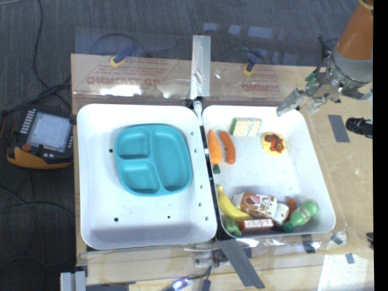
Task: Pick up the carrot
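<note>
Two shallow white plastic bins, the left bin (91, 180) and the right bin (309, 162), are carried side by side (rims touching) on a tan wooden bench (339, 162) marked by grey tape strips (339, 128).

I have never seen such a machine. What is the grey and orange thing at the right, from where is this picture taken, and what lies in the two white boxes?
It is a robot arm with a two-finger gripper, hovering over the right bin's far corner and holding nothing. One fixed camera looks down from above. The left bin holds a blue divided tray. The right bin holds toy food: the carrot beside a sausage, a banana, a small carton and more.
</note>
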{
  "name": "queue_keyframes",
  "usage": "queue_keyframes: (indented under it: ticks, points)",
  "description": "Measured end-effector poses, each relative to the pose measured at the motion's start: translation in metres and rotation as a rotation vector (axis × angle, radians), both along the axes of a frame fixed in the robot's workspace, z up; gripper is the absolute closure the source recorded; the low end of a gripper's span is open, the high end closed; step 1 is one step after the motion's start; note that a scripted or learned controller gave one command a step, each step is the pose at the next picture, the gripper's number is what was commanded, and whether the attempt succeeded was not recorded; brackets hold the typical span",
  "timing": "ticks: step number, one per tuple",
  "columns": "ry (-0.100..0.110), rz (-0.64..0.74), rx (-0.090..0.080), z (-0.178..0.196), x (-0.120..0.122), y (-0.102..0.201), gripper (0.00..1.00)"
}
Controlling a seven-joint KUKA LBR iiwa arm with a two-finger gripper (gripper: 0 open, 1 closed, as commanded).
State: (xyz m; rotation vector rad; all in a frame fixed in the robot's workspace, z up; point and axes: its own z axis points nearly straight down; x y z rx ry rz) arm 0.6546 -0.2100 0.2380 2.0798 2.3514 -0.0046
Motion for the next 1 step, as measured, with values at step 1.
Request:
queue_keyframes:
  ticks: [1]
  points:
    - [0.002, -0.138, 0.004, -0.0917, 0.0032, 0.0705, 0.00]
